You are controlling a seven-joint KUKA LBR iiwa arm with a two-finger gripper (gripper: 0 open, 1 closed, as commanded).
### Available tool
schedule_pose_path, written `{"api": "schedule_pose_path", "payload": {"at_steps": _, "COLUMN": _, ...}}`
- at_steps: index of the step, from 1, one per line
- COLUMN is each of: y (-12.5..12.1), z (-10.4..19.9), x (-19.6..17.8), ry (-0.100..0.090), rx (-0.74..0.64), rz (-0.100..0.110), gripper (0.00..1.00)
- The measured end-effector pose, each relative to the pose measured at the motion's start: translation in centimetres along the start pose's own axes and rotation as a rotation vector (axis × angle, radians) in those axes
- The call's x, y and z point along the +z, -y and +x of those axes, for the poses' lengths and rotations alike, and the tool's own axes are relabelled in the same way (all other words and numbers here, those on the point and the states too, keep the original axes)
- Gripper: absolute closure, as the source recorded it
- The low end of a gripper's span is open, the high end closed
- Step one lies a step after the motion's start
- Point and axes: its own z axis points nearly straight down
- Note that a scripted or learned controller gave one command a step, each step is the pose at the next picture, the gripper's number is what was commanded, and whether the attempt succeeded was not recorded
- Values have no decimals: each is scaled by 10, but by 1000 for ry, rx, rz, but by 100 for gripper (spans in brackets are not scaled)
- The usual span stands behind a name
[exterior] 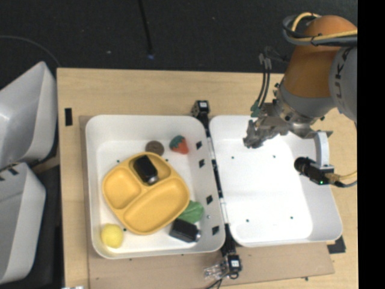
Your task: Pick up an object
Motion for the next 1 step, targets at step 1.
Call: {"api": "schedule_pose_path", "payload": {"at_steps": 1, "y": 3, "z": 53, "x": -5, "ry": -1, "rx": -1, "rz": 0, "gripper": 100}}
